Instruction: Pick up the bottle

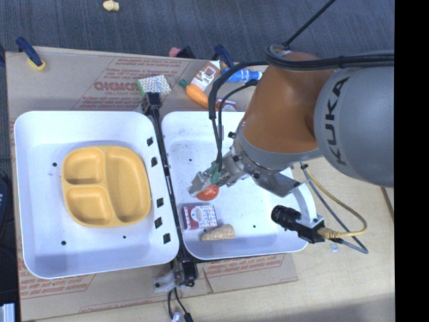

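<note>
Gripper low over right bin, just above a red-orange item; finger state: cannot tell. Bottle outside the bins, on the cardboard past the far rim, long axis slanting. Needs travel up-view from gripper.

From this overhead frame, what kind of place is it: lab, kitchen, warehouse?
Most likely a robotics lab pick-and-place cell. A grey KUKA arm with an orange band reaches over two shallow white plastic bins clamped onto cardboard, with a yellow compartment tray and toy-like items as test objects.
</note>
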